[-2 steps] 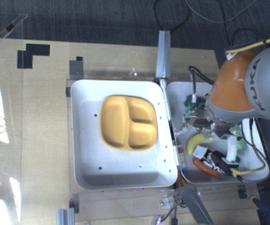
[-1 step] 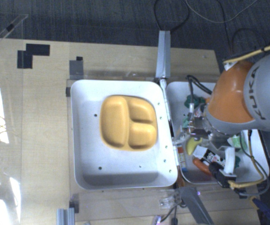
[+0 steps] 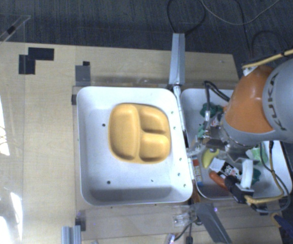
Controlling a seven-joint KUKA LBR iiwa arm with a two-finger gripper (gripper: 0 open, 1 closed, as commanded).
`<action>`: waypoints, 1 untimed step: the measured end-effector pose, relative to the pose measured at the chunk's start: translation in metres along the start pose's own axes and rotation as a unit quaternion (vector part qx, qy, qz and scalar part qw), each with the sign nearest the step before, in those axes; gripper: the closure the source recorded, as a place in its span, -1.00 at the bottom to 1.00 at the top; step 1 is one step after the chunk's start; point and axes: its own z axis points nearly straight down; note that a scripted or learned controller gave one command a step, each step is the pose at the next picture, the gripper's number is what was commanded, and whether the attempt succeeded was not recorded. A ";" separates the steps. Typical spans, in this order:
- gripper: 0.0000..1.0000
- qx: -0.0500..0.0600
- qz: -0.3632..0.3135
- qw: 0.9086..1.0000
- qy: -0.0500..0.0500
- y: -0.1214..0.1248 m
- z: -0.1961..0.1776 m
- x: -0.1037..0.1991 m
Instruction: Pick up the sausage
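Arm (image 3: 268, 103) covers the right bin (image 3: 192, 103); gripper (image 3: 215, 141) state I cannot tell. Sausage (image 3: 218, 177), perhaps the orange-red piece near the front wall, points left-right. Tray (image 3: 138, 132) sits in left bin (image 3: 93, 151).

Wooden bench (image 3: 44, 136), two white bins (image 3: 90, 187) side by side

The sausage (image 3: 216, 177) shows as a small reddish-orange piece low in the right bin (image 3: 189, 101), near that bin's front left corner. It lies flat and slanted, its left end higher in the view, just below a yellow object (image 3: 207, 158). Its right end is hidden under the arm's wrist hardware, so its full length cannot be told
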 end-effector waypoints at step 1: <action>-1.00 0.000 0.010 1.000 0.000 0.030 0.000 -0.009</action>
